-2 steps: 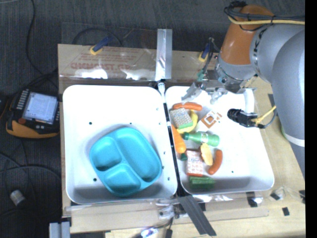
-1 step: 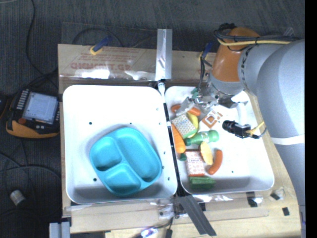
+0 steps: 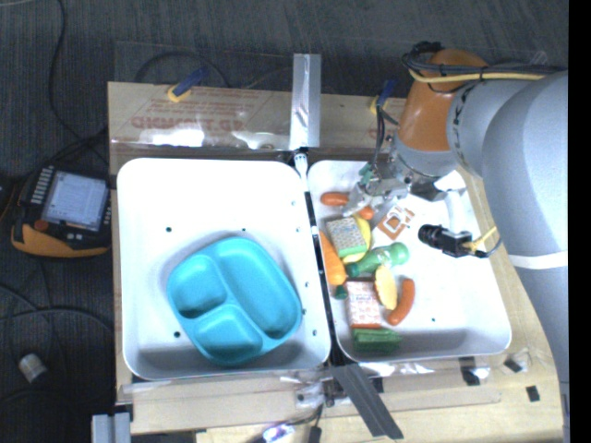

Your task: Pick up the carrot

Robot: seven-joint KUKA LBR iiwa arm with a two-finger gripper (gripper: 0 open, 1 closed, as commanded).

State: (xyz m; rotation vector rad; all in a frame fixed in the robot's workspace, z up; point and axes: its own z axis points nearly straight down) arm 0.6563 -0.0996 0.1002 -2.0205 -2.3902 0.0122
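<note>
Claw (image 3: 380,185) low over the far end of the right bin (image 3: 489,326), at the end of the grey arm (image 3: 517,146) with its orange band (image 3: 429,118). Whether spread or pressed together: impossible to tell, since the metal parts blur into one bright patch from this height. Nothing visibly pinched there.

Carrot (image 3: 332,258), by best reading the long orange piece, lying against the left wall of the right bin, along the divider between the two bins, pointing roughly toward the far and near ends. Touching or almost touching a green piece at its near tip. Near the claw but clearly not under it; more toward the near-left side.

Other toy food crowded just beside it: a grey-yellow block (image 3: 349,236), a green vegetable with a pale end (image 3: 379,257), a red-and-white box (image 3: 363,305), a yellow piece (image 3: 386,290), a red sausage-like piece (image 3: 403,303), a dark green piece (image 3: 375,338) at the near end. Also a small orange-red piece (image 3: 334,197) at the far end, close to the claw, easy to confuse with the target.

Left bin (image 3: 148,192) carrying a blue divided plate (image 3: 235,295).

Progress, as a judgement: early. Arm already over the correct bin, but carrot resting on the bin floor, not lifted, not enclosed. Left to do: move over the carrot, line up across its narrow width, descend, close, raise. Wall and crowded neighbours likely to make the grip difficult.
</note>
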